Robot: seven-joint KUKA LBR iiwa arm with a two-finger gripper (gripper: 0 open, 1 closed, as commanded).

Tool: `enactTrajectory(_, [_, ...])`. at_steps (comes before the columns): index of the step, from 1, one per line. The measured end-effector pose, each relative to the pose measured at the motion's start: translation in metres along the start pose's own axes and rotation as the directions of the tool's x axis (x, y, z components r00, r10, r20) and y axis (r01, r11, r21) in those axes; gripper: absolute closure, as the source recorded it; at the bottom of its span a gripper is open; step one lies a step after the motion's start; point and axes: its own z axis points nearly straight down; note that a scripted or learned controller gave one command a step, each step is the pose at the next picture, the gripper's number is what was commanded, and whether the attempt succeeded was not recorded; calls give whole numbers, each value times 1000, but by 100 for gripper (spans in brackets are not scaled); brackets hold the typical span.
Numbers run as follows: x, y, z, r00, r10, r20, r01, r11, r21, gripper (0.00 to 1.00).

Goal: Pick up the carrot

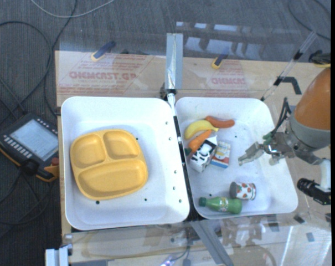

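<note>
Carrot (196, 141) not yet lifted: lies in the right bin (261, 111), just below the banana (198, 128), touching the small cartons. Tool (250, 155) hangs well right of the carrot, fingers spread, grasping nothing (whole approach and grasp left, I judge).

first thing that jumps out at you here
The yellow tray with three compartments, lying in the left bin, draws the eye first. In the right bin, a heap of small things sits by the left wall: a banana, a carrot and small boxes. The gripper reaches in from the right, above the bin floor and apart from the carrot.
</note>
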Motion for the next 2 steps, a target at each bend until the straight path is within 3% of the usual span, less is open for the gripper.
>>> enactTrajectory(1, [65,45,37,981,196,-1,-196,981,1,0])
enactTrajectory(2, [137,118,0,996,86,3,-86,996,-1,0])
